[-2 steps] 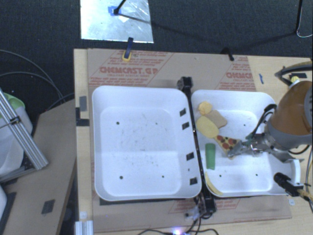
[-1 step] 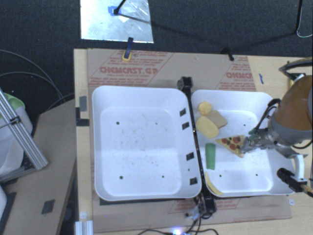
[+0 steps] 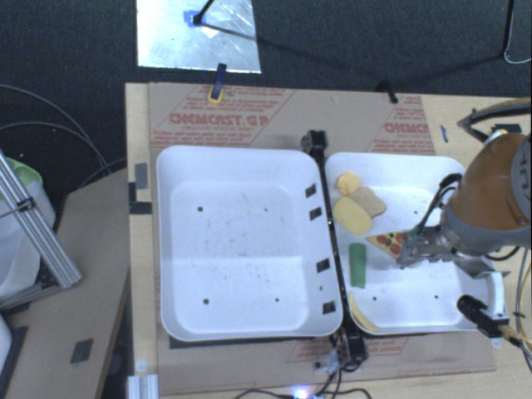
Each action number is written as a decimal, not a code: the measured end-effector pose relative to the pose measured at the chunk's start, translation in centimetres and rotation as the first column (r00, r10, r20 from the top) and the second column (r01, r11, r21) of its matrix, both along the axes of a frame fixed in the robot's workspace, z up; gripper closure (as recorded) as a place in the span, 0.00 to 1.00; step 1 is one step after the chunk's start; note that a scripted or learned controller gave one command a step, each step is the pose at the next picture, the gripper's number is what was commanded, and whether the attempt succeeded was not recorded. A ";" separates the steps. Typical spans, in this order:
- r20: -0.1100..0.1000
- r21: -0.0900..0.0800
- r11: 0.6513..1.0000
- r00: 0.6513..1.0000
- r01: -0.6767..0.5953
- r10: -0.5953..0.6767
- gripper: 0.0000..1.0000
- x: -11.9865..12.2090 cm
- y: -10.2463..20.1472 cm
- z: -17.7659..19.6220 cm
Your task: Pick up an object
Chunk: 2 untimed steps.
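Note:
The right bin holds several small objects. A pizza-slice toy lies near its middle, and my gripper is low over the slice's right end, touching or nearly touching it. A green stick lies just left of the slice. Farther back are a yellow oval piece, a tan block and a small yellow lump. A pale yellow curved piece rests against the front-left corner. The orange-banded wrist hides the bin's right side.
The left bin stands beside the right one, with a black divider strip where they meet. Both sit on a cardboard sheet on the bench. A metal plate lies on the floor behind.

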<state>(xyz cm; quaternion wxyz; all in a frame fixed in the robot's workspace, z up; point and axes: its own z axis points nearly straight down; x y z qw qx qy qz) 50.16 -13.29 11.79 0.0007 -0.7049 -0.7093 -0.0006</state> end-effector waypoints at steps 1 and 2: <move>0.009 0.003 1.000 1.000 -0.010 0.010 1.00 0.0 11.2 7.0; 0.005 0.002 1.000 1.000 -0.007 0.007 1.00 -1.4 18.9 9.9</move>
